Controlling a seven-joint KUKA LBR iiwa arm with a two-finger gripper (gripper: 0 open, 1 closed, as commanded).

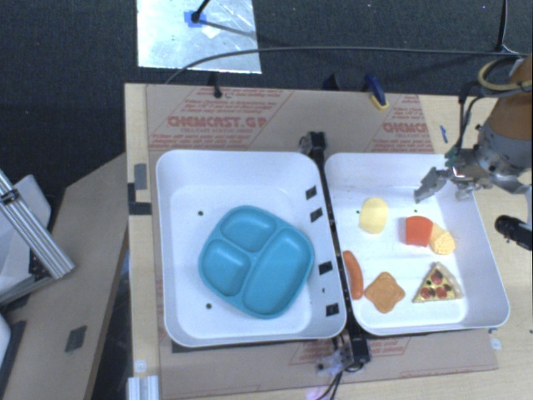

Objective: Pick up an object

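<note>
Toy food sat loose in the right bin [487, 248], likely spread out so each piece could be grabbed alone. Gripper [441, 182] hovered over that bin's back edge, fingers spread, holding nothing as far as the blur allowed. Nearest target, the yellow piece [374, 215], lay at its 8 o'clock; orange block [418, 230] at 6.

Red print reading "CHEMCAST GP" stands on the brown board [218, 122] under the bins, well left of the jaws. A second red mark on the same board, near the jaws, seems to repeat it but is too blurred to be sure.
</note>
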